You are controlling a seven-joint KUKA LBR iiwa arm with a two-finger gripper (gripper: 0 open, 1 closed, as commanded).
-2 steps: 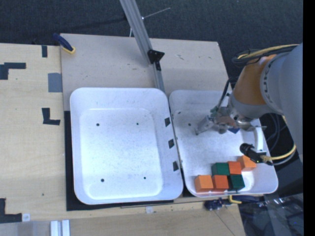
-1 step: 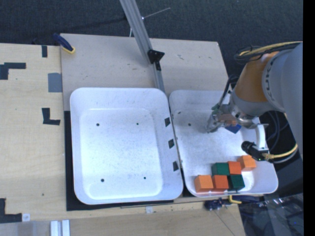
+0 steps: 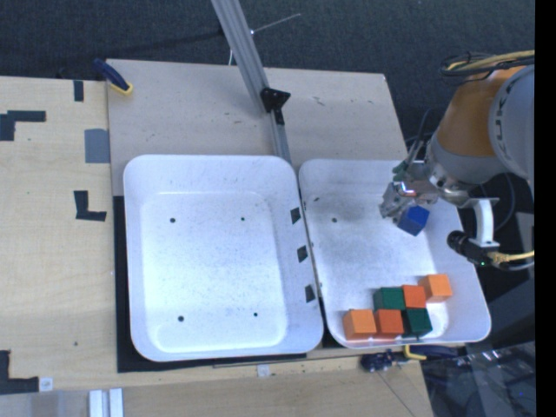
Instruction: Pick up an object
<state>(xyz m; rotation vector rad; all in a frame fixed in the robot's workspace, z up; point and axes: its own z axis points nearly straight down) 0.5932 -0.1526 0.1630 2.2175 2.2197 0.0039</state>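
You see the arm [image 3: 486,124] coming in from the right side of the frame, bent down over the right bin [image 3: 347,233]. Its gripper [image 3: 401,200] is closed on a blue block [image 3: 413,220], which hangs tilted in the bin's upper right part. At the lower right of this bin lie orange blocks [image 3: 360,323] and green blocks [image 3: 390,299], touching each other. The left bin [image 3: 213,259] stands just beside.
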